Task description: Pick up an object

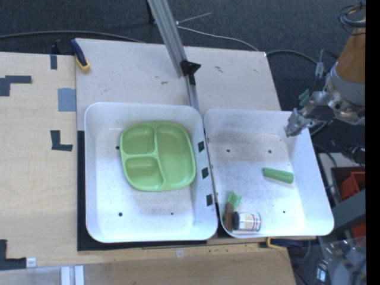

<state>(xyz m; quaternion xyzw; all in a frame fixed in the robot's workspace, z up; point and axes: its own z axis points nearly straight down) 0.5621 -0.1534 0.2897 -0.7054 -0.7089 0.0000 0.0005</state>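
Gripper (295,125) at right bin's (309,159) far rim — nothing held.
I can't tell jaw state; green stick (278,175) lies below-left.

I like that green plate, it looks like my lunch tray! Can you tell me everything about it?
The light green plastic divided plate is a rounded square with three compartments: two smaller ones along its left side and one big one on the right. It looks smooth and a little shiny, with nothing in it. It lies flat, face up, slightly turned, on the floor of the left white bin, toward the bin's upper middle. Nothing else touches it.
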